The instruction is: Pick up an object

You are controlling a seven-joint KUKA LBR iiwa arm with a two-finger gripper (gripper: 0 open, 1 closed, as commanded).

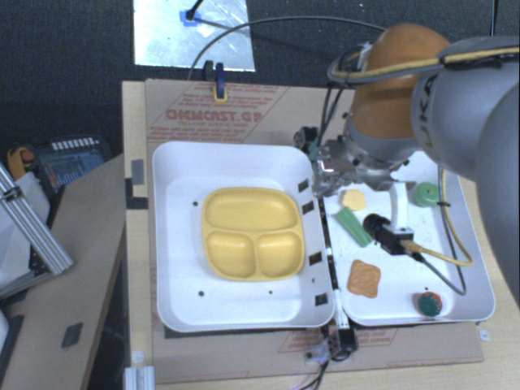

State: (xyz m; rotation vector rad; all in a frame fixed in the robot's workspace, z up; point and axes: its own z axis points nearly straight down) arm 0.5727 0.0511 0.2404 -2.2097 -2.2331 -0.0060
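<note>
Pale yellow piece by right bin's left wall, beside gripper; gripper state: cannot tell; wall could foul grasp.

Dark floor surrounds the pale worktop, which is covered by printed cardboard. A shiny metal plate lies at twelve o'clock, an aluminium rail at nine.

Two bins, one plate, one stick, one cracker, one ball, one disc, one wedge
</note>
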